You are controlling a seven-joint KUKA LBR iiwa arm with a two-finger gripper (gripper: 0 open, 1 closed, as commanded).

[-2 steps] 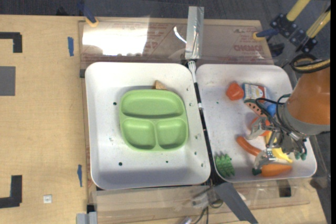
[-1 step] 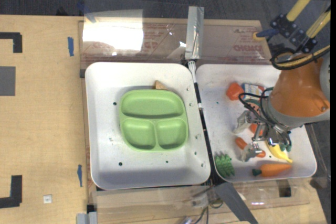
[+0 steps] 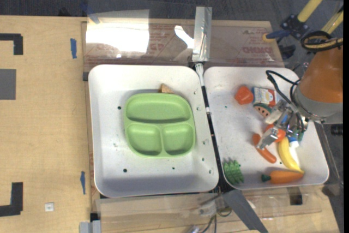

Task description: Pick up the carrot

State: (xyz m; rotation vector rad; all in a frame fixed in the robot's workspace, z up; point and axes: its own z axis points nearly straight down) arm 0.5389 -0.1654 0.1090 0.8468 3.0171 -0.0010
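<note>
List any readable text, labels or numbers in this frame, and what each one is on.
None legible.
Clear panel behind the bins: reddish print, too blurred and glared to read.
Small carton in the right bin: printed label, too small to read.
Carrot, banana, green tray: no markings.

you see the orange carrot (image 3: 282, 176) lying flat, green end left, near the right bin's front edge.
</note>
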